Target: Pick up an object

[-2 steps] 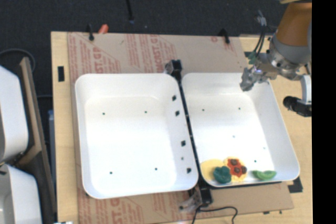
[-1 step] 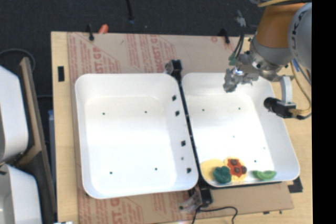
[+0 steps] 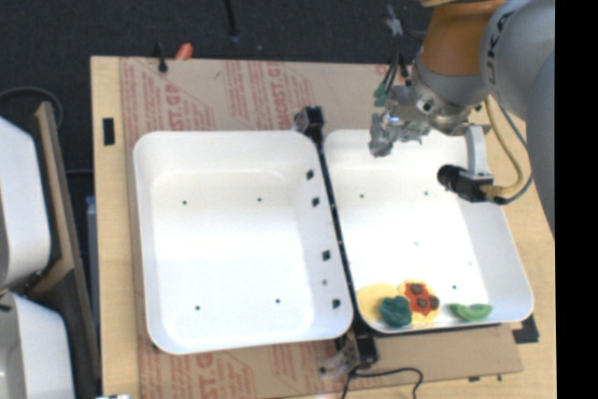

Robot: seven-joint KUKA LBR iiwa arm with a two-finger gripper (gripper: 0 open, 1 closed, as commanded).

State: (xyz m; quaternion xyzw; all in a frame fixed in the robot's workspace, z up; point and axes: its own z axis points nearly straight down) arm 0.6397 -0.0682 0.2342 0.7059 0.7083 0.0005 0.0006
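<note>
The table [image 3: 234, 93], a pale board with red printed lettering, carries two shallow white bins side by side. The left bin [image 3: 168, 173] and the right bin [image 3: 486, 238] meet along a dark dividing strip [image 3: 327, 220] that runs from far to near.

The grey arm [image 3: 523, 42], with its orange band above the wrist, reaches in from the right and hangs over the far end of the right bin. Its gripper [image 3: 385, 137] points down near the far left corner of that bin, close to the dividing strip. Whether the jaws are apart or together cannot be told from this slant, and nothing can be seen between them.

The objects lie well apart from the gripper, gathered along the near edge of the right bin. A yellow piece [image 3: 371, 302] sits nearest the divider, with a dark teal object [image 3: 395, 312] touching it. Just beside that is an orange and red object [image 3: 420, 296], and a green object [image 3: 470, 310] lies near the bin's near right corner.
</note>
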